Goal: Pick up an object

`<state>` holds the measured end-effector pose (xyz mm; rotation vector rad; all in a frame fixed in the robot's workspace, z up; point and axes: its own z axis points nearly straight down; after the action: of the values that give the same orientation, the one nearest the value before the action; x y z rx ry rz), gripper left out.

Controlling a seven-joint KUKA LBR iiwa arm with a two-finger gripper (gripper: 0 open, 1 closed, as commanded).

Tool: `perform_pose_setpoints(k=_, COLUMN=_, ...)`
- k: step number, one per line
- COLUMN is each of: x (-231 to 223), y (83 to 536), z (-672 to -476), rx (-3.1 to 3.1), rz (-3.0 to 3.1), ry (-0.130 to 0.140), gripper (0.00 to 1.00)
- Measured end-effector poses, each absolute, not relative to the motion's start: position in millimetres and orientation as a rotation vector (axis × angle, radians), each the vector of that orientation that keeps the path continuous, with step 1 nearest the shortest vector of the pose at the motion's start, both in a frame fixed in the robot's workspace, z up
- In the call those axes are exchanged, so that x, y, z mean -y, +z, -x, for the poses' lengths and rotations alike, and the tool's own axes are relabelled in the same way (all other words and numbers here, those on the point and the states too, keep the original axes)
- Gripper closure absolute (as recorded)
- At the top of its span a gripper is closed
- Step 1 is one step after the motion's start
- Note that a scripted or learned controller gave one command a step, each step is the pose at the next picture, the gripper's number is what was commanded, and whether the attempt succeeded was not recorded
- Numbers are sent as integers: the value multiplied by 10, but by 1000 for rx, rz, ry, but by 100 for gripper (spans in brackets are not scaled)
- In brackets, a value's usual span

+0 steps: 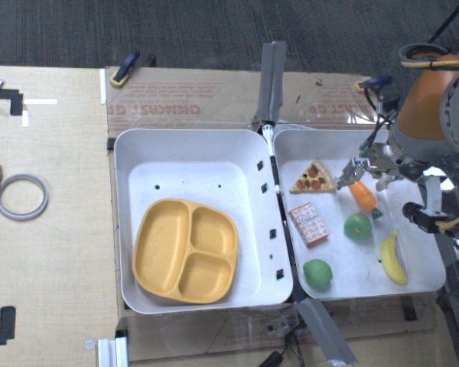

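Note:
The right bin holds a pizza slice, an orange carrot, a pink box, a green round fruit, a lighter green fruit and a banana. My gripper hangs over the back right of this bin, right at the carrot's upper end. Its grey parts overlap the carrot's tip, and I cannot make out whether they touch it.
A yellow divided plate lies in the left bin. A grey post stands behind the wall between the bins. On the bench at the left lies a roll of tape.

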<state>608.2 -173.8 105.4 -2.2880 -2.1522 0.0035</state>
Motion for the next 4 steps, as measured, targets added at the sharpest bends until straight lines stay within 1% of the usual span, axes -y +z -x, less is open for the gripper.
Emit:
perform_pose_setpoints(k=1, x=1747, y=1163, z=-6091, rx=2155, rz=2290, ry=2, gripper=100)
perform_pose_setpoints(k=2, x=1746, y=1153, z=-6087, rx=2154, rz=2289, ry=3, gripper=0)
perform_pose_setpoints(k=3, x=1734, y=919, z=-5896, rx=2256, rz=2185, ry=2, gripper=0)
perform_pose_setpoints(k=4, x=1744, y=1014, z=-5899, rx=2255, rz=2189, ry=1, gripper=100)
